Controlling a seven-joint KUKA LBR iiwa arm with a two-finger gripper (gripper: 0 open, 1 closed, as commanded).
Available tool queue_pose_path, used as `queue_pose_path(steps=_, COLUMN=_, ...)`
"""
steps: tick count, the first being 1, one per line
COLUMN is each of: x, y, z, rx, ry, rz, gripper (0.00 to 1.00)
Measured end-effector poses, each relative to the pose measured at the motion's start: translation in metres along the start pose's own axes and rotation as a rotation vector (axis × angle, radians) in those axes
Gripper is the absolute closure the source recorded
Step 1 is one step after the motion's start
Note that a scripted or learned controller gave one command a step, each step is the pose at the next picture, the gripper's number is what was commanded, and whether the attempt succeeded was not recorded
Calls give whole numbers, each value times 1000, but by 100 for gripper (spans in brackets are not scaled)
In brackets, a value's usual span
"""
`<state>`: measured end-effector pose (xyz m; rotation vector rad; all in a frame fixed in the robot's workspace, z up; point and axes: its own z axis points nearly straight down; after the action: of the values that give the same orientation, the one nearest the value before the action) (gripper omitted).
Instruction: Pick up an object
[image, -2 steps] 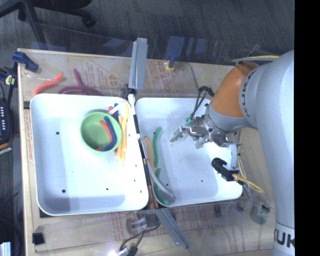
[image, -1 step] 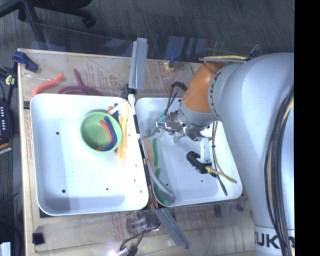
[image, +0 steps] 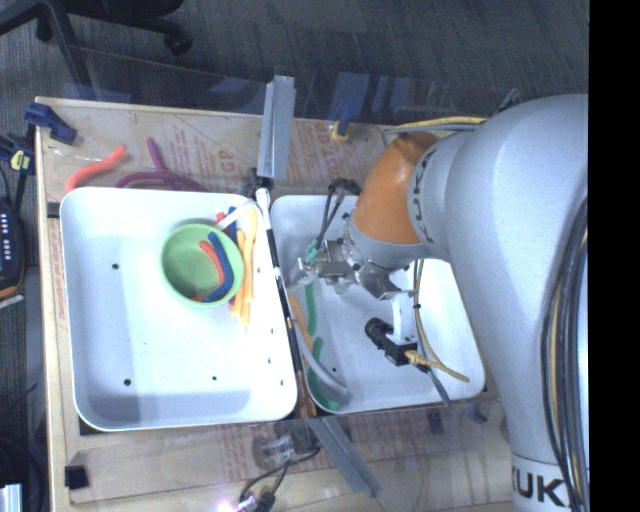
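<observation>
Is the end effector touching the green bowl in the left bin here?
Apart. The camera view shows the end effector over the right bin, with the bins' rims between it and the green bowl.

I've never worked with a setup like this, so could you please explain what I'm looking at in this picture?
This is one camera fixed above a bench, looking down at a slant. The big grey shape with an orange band is a robot arm reaching in from the right. Its gripper hangs over the right bin, near the wall shared with the left bin. The left bin holds a green bowl with red and blue pieces in it, and yellow and orange sticks beside it. A green strip lies in the right bin under the gripper. I can't tell whether anything is held.
</observation>
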<state>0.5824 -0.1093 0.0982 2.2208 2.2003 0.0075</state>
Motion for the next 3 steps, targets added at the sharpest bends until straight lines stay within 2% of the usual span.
queue_pose_path(steps=1, x=1, y=0, z=-10, rx=2, ry=5, rz=-2, gripper=100)
queue_pose_path(steps=2, x=1, y=0, z=-10, rx=2, ry=4, rz=-2, gripper=0)
queue_pose_path(steps=3, x=1, y=1, z=-19, rx=4, ry=5, rz=-2, gripper=100)
